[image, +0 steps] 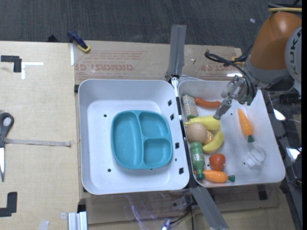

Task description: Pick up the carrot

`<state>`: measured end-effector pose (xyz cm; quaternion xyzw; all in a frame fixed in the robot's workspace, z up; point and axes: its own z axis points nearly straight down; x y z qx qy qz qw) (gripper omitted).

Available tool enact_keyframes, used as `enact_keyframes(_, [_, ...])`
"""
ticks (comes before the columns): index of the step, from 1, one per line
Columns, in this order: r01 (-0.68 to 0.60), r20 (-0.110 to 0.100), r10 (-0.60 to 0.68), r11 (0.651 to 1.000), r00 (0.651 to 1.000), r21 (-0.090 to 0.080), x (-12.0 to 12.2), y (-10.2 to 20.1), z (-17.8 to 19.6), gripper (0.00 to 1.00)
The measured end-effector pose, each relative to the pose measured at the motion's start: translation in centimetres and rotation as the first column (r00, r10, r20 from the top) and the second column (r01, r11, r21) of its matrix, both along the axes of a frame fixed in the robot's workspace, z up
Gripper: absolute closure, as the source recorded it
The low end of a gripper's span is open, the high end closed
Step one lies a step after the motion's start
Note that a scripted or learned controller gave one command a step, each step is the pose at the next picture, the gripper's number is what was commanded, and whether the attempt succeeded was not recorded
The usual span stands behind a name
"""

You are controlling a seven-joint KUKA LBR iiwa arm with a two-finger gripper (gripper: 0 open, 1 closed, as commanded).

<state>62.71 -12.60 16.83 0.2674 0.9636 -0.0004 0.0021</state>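
Carrot (245, 124) orange, tapered, green stub at lower end, right of frame; hand (221, 110) nearby, grip state cannot tell.

A divided plate (142, 139) lies in the left bin (91, 174); the carrot (245, 123) lies in the right bin (271, 169).

Both bins (91, 176) looked like smooth white plastic with a slight sheen. The tray (142, 139) in the left bin was matt teal plastic. The tabletop (38, 109) showed pale wood-grain board, with brown printed cardboard (115, 61) along its far edge. The carrot (245, 123) by the right bin's right wall seemed glossy orange plastic, as did the carrot (216, 177) at its near edge. The end effector (222, 110) looked dull grey metal, the arm's band (276, 37) glossy orange.
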Motion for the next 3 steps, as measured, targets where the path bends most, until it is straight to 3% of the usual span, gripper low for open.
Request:
enact_keyframes(1, [-0.274,-0.001,0.274,0.962,0.962,0.000,-2.4,-4.7,-6.6,0.00])
enact_keyframes(2, [-0.326,0.000,0.326,0.945,0.945,0.000,-6.1,-9.4,-7.5,0.00])
enact_keyframes(3, [-0.329,0.004,0.329,0.944,0.944,-0.004,-5.9,-9.4,-6.5,1.00])
